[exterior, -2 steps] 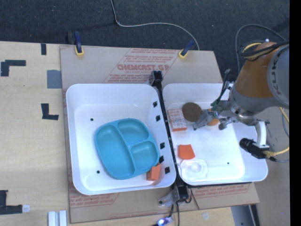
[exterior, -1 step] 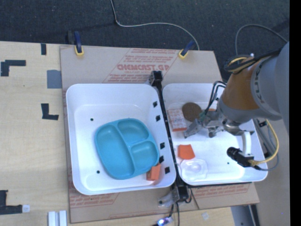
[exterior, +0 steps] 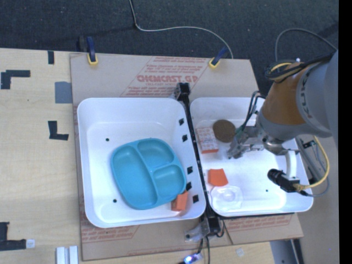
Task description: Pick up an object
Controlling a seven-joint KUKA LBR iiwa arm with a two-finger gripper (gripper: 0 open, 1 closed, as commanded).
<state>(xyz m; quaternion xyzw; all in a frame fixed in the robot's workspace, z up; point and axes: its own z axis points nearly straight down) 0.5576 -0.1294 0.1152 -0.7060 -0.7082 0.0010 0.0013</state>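
Observation:
In the right bin lie a brown round disc, a small white-and-orange packet, an orange block and a clear plastic cup. My gripper hangs low over the right bin's middle, just right of the packet and below the brown disc. I see nothing between its fingers. The left bin holds a light blue divided plate and a small orange piece at its near right corner.
The two bins sit on a cardboard sheet clamped at its far edge by two clips. A thin cable loops across the dark floor behind. The arm's orange band and grey body cover the right bin's right side.

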